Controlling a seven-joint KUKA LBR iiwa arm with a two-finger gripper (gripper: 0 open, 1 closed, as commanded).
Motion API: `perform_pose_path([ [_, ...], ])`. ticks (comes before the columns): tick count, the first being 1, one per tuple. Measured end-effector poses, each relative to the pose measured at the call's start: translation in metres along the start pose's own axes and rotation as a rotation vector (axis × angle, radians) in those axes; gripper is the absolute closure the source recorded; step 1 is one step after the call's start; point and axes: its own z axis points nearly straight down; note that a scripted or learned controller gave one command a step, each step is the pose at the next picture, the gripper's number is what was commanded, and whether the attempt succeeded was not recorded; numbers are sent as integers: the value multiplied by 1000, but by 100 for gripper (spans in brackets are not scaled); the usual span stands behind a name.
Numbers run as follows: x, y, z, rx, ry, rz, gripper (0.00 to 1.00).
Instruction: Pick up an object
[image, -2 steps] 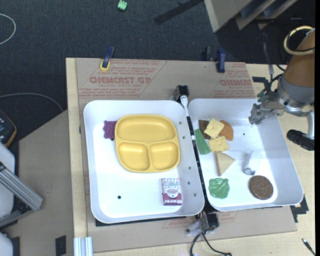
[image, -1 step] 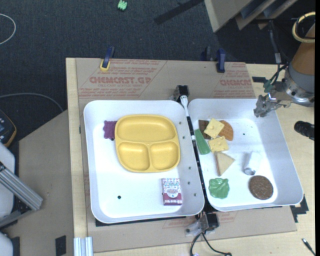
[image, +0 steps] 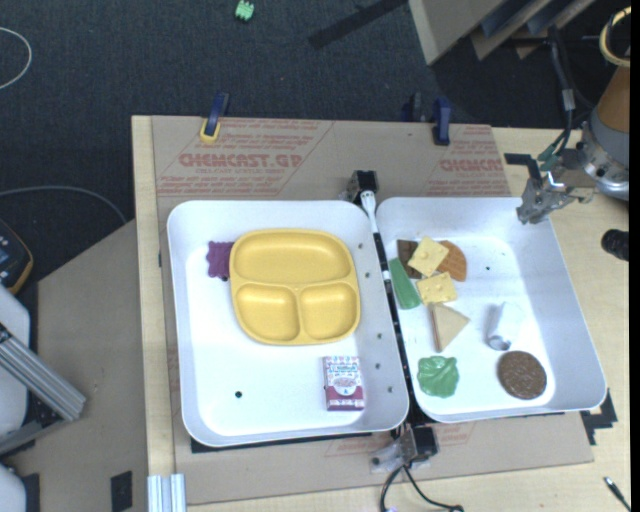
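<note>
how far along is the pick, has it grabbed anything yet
Nothing looks picked. The gripper sits at the right bin's far right corner with nothing visible between its fingers. The cookie, cheese pieces and green item lie in that bin. Reaching down, grasping and lifting remain.

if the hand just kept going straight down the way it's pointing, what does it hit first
Probably the far right rim of the right bin, or bare floor just inside it. The hand hangs over that corner, well away from the food pieces; its height is unclear from this view.
</note>
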Motion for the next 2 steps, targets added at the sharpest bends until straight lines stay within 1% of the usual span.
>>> perform_pose_path([
  [1, 54, -5, 11, 10, 4, -1, 100],
  [2, 100, -15, 9, 10, 5, -3, 100],
])
